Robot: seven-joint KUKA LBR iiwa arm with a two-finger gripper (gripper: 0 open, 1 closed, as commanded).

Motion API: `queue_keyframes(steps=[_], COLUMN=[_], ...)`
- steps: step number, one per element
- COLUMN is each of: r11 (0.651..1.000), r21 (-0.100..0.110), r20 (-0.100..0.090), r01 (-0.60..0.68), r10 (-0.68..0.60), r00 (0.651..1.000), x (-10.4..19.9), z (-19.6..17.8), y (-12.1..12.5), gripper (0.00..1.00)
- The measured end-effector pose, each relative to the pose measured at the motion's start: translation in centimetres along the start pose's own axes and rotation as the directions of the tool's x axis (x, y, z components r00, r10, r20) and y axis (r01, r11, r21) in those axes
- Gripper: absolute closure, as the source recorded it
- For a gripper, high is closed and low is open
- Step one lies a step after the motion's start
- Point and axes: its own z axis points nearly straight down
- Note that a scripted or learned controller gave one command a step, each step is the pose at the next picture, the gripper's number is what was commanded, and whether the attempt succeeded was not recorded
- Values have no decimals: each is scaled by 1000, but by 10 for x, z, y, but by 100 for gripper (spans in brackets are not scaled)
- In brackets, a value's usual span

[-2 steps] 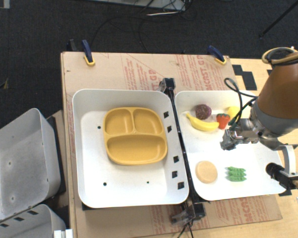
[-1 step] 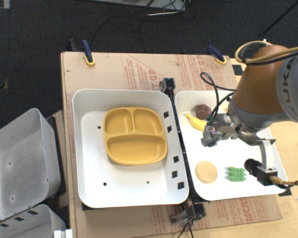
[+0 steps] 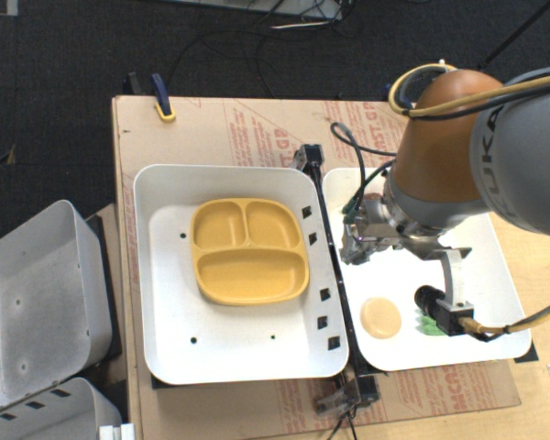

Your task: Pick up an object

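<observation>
We're looking down on the arm point(image 3: 467, 145), grey with its big orange band, reaching in from the right and hanging over the right bin point(image 3: 495, 337); at its end the claw point(image 3: 356, 244) sits low above that bin's left part, just beside the dark divider where the two bins meet; from this angle the wrist hides the claw's tips, so we cannot tell whether it is open or closed, and we see nothing gripped in it. Left of the claw, across the divider, we have the left bin point(image 3: 165, 337), white and shallow, and in it the yellow divided tray point(image 3: 249, 250), lying flat with two small compartments at the far side and one long one nearer us, well apart from the claw. Back in the right bin, below and a touch right of the claw, we spot the pale round disc point(image 3: 380, 317) lying flat on the white floor, near the claw but not touching it; just right of the disc lies a small green object point(image 3: 429, 324), partly covered by a black fitting point(image 3: 440, 308) with a yellow cable; what that green thing is we cannot tell.
</observation>
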Motion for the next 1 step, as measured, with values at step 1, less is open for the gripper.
queue_keyframes(steps=[1], r11=[1000], r21=[0], r20=[0], r01=[0], r10=[0], r00=[1000], x=[54], z=[-6], y=[5], gripper=[100])
